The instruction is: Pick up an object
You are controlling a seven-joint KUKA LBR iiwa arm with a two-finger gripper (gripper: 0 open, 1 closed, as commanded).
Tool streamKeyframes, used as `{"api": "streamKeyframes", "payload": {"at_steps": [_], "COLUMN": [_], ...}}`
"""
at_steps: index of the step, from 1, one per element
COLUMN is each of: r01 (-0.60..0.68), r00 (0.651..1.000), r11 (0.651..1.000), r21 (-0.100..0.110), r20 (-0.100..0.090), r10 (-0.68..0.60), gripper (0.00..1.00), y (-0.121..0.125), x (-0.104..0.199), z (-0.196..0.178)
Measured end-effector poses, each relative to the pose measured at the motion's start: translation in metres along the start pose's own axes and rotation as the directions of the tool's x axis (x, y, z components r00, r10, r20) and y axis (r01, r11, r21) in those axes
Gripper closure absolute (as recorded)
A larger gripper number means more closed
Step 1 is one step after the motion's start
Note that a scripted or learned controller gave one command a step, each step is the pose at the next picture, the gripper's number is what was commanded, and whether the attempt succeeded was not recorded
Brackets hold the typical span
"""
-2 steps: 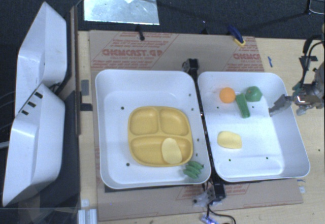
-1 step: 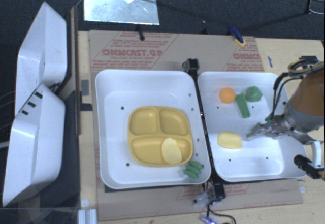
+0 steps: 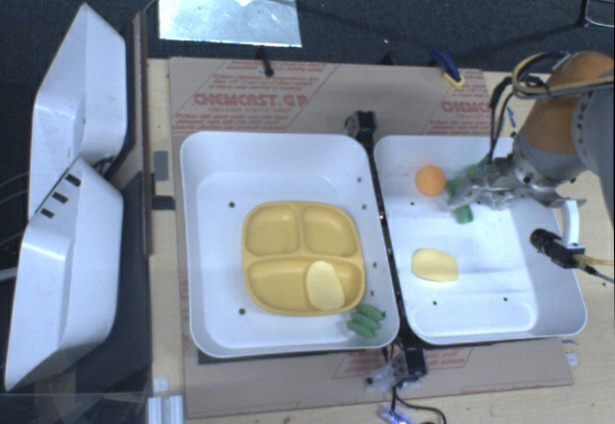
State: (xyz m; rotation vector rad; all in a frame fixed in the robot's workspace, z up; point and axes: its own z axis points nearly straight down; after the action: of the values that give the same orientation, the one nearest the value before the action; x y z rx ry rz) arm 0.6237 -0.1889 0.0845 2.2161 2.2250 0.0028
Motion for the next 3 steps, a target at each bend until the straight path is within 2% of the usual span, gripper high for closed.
{"api": "streamKeyframes", "payload": {"at_steps": [1, 2, 3], "r01": [-0.004, -0.005, -0.002], "r00": [1.0, 1.0, 1.0], "r11": [1.0, 1.0, 1.0], "r21": [0.003, 0.004, -0.004], "r20": [0.0, 0.0, 0.001], "r10": [0.004, 0.005, 0.002], "gripper": [0.0, 0.0, 0.0], "y": [-0.042, -0.096, -0.029], "x": [0.017, 0.027, 0.029], "z": [0.0, 0.0, -0.036]}}
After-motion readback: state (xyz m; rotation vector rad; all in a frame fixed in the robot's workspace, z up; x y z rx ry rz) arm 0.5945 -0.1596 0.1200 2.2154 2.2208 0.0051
